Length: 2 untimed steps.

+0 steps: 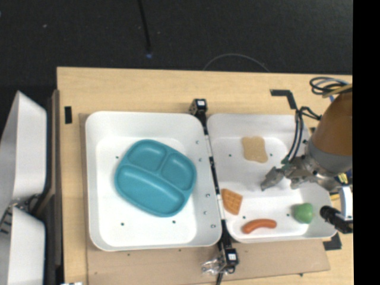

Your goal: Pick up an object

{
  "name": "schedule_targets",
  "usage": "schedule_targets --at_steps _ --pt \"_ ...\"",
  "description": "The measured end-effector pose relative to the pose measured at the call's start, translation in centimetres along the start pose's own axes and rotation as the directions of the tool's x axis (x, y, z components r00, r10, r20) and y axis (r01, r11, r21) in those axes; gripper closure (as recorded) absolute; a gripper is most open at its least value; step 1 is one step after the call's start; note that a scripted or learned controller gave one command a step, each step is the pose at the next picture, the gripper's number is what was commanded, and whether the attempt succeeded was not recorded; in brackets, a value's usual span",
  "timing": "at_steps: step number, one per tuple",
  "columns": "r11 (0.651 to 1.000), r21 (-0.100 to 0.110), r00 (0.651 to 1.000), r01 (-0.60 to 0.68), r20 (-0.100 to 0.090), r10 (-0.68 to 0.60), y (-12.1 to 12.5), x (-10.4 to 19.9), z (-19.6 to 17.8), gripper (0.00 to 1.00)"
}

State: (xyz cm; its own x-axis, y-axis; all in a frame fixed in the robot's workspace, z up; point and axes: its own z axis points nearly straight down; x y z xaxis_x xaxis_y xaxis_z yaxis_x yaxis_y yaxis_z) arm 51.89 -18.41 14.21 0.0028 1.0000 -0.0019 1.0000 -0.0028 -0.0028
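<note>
The right bin (237, 129) holds a tan bread slice (255, 149) at the back, an orange waffle piece (231, 201) at the front left, a red sausage (259, 225) along the front wall and a green ball (303, 213) at the front right. My gripper (281, 183) hangs over the middle right of this bin, between the bread slice and the green ball. Its fingers (269, 181) are spread open with nothing between them, and they touch none of the objects.
A teal divided plate (155, 176) lies in the left bin (101, 135). Clamps sit between the bins at the back (198, 106) and the front (224, 260). Cables (326, 85) lie on the bench at the back right.
</note>
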Motion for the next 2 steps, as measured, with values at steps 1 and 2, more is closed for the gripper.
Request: schedule_targets --at_steps 1,2 --pt "1.0 -0.008 1.0 -0.002 -0.001 0.002 0.2 0.0 -1.3 1.0" --pt "1.0 -0.012 1.0 0.007 0.0 -0.007 0.6 0.1 -7.8 1.0"
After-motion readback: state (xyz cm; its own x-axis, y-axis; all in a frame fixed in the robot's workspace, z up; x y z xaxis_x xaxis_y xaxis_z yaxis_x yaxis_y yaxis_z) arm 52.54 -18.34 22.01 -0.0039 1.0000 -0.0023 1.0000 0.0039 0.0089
